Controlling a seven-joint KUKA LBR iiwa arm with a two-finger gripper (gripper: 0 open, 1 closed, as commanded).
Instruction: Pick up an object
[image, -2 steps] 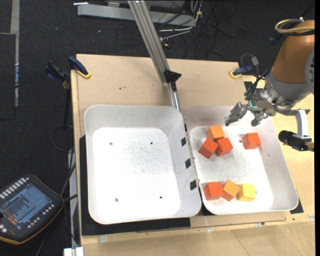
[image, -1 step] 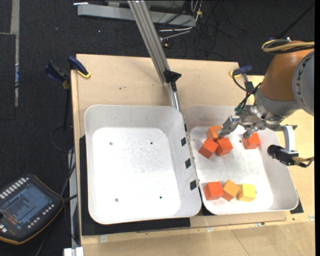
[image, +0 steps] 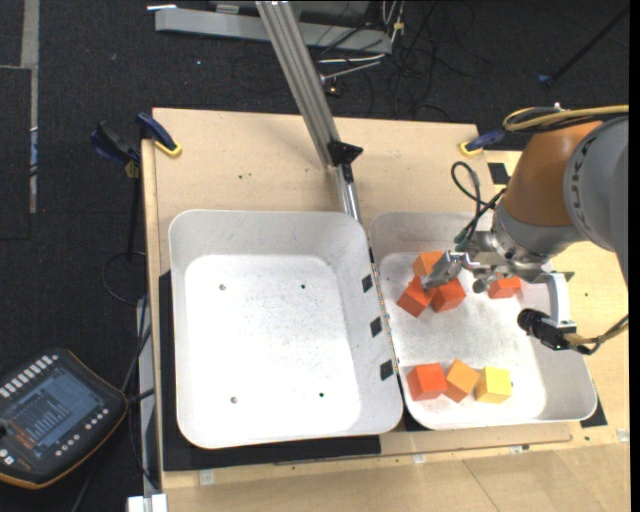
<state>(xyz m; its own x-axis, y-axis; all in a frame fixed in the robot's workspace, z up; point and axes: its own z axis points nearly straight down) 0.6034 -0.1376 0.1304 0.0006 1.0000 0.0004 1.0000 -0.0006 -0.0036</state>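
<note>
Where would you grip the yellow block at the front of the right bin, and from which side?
Take the yellow block across its free near and far faces, coming straight down. An orange block crowds its left side, so closing left-to-right looks harder.

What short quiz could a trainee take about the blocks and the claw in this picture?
1. True or false: the yellow block lies in the left bin.
2. Multiple choice: the claw is A) over the left bin, B) over the block cluster at the far end of the right bin, C) over the bench outside both bins.
3. How many blocks form the near row in the right bin?

Key: 1. False, it lies in the right bin. 2. B. 3. Three: a red block, an orange block and the yellow block.
</note>
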